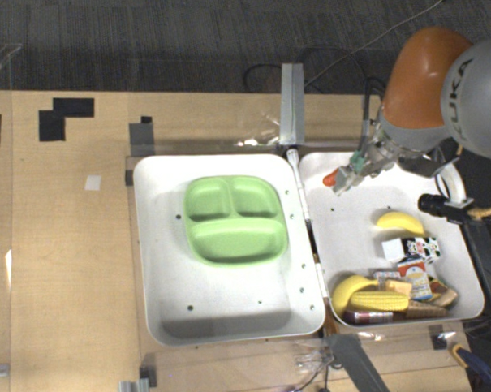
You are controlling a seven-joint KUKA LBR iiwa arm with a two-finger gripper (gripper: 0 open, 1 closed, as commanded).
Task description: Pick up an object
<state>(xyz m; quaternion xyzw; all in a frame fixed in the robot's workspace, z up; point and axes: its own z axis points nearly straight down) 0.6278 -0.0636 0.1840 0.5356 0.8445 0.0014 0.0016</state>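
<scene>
Orange and small, an object (331,178) is sitting at the tip of the gripper (346,177) in the upper left part of the right bin (357,245), toward the upper right of the frame. It looks to be pinched between the fingertips, so the gripper is reading as clenched on it, though the piece is tiny and whether it is resting on the bin floor or hanging just above it is too fine to tell. The arm (436,85), grey with its orange band, is reaching in from the upper right of the frame and angling down toward that corner.

As a judgement, the pick is appearing to be at or just past the grasp: one item is taken, and what is left is to carry it up clear of the bin and show that the hold is sound.

Other candidates are lying untouched lower in the right bin: a small banana (399,221) near the middle right, a dark-and-white carton (412,247) just below it, and a cluster along the lower edge with a larger banana (353,290) and some boxes (413,287) touching one another.

At the centre of the frame the left bin (162,235) is holding a green divided tray (233,218), well apart from the gripper.
</scene>
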